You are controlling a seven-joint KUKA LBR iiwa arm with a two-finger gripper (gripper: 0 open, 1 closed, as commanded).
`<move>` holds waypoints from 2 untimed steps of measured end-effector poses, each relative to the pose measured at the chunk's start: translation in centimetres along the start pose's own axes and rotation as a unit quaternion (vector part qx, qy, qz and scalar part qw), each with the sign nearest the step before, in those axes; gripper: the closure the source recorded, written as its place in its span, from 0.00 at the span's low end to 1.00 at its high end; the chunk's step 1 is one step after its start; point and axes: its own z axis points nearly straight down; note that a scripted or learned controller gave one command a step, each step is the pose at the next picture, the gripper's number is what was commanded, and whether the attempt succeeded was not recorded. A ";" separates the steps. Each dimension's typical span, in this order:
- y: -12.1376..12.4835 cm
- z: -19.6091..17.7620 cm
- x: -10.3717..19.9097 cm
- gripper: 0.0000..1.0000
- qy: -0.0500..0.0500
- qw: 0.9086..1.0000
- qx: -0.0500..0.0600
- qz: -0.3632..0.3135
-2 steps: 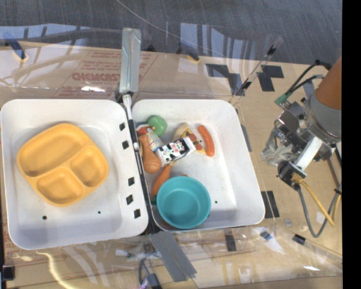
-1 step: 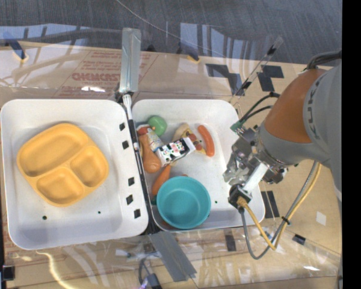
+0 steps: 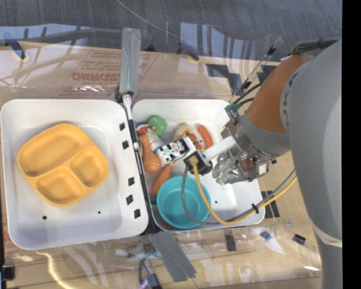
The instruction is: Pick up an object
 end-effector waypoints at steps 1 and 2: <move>4.7 -4.7 -0.7 1.00 0.000 0.987 -0.001 -0.162; 10.9 -5.9 -3.0 1.00 0.000 0.962 -0.001 -0.273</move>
